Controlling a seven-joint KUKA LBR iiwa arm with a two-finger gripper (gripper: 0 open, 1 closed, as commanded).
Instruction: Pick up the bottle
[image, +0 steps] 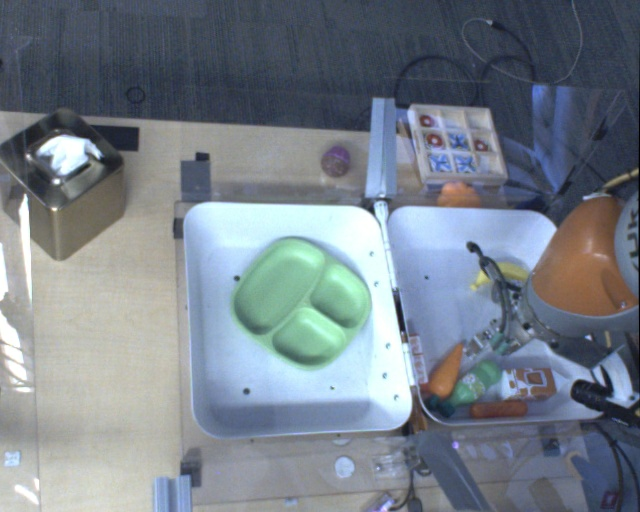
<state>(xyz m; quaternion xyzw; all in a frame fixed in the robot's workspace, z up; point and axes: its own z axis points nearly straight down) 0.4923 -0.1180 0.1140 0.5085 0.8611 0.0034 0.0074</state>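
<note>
The bottle (505, 383) lies in the right bin's (440, 255) near corner among toys, the gripper (500, 335) poised just above it, apparently open and empty, so next comes descent and closing.

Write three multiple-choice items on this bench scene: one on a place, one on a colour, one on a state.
1. Where is the green sectioned plate?
A. left white bin
B. right white bin
C. on the bench

2. What colour is the carrot-shaped toy?
A. blue
B. orange
C. white

3. How does the green-capped white bottle rest?
A. upright
B. lying on its side
C. lifted clear

Answers: 1 A, the plate fills the left bin's floor. 2 B, its body is orange. 3 B, it lies flat by the right bin's near wall, below the gripper.
</note>
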